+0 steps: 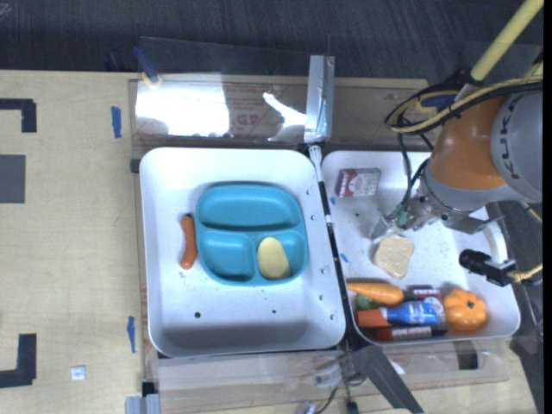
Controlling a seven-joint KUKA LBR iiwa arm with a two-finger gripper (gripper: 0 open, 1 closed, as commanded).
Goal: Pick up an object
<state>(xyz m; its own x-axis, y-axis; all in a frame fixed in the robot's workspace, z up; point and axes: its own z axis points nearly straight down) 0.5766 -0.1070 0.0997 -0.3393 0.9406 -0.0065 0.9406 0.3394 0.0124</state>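
Since the gripper (398, 220) hangs just above the bread slice (394, 254), can't tell its fingers' state, I'd guess it's light, squishy; pinch the edges

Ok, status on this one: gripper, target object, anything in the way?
Gripper low in right bin, nothing seen between fingers. Bread slice just below it, flat. Carrot, bottle, pumpkin along the near wall.

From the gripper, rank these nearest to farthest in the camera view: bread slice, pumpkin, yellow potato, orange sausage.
From the gripper:
1. Bread slice, just below it, right bin.
2. Pumpkin, right bin's lower corner.
3. Yellow potato, in the blue tray.
4. Orange sausage, left of the tray.
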